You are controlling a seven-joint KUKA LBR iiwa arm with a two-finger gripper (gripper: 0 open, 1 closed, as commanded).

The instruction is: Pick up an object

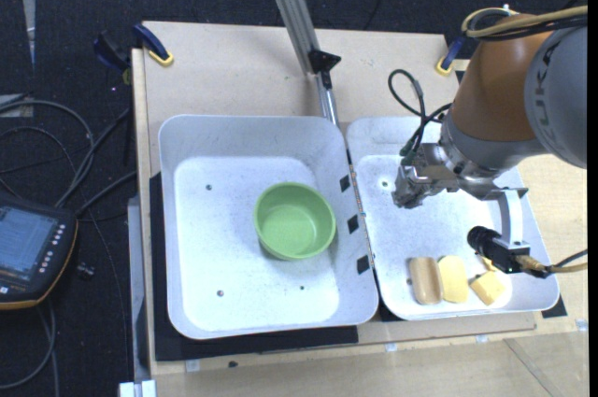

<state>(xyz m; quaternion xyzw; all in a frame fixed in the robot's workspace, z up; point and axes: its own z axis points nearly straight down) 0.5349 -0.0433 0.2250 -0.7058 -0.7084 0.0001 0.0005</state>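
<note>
We judge the pick not yet done: gripper (408, 192) hovers over right bin (374, 138), can't tell jaws' state, w/ food pieces (455, 280) lying near its front edge, green bowl (295, 219) in left bin (187, 152).

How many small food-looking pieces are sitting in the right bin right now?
3, in a row at the near edge of the right bin: a tan piece, a pale yellow piece, a yellow wedge. The arm could hide others.

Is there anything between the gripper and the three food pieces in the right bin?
Nothing visible. The gripper is above the bare floor of the right bin. The three food pieces lie in a row near the front edge, with bare bin floor between.
</note>
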